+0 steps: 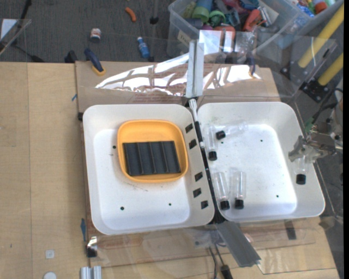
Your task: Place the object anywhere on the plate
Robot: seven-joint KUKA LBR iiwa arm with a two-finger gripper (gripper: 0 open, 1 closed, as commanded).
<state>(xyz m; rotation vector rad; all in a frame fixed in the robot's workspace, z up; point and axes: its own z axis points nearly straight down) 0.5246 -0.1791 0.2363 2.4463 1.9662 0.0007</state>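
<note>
An orange plate (pixel 151 128) lies in the left bin (pixel 103 201) with a black ridged block (pixel 151 157) resting on it. Several clear vials with black caps lie in the right bin (pixel 267 152): one near the divider (pixel 210 146), one at the back (pixel 231 131), and two side by side at the front (pixel 221 188) (pixel 238 188). My gripper (pixel 306 147) hangs over the right bin's right rim, its metal parts blurred. A black cap (pixel 300 178) sits just below it.
A metal divider bar (pixel 194 65) rises between the bins at the back. Crinkled foil (pixel 158 79) lies behind them. A clear tub of colourful toys (pixel 229 16) stands at the back right. Black clips (pixel 197 176) line the middle rim.
</note>
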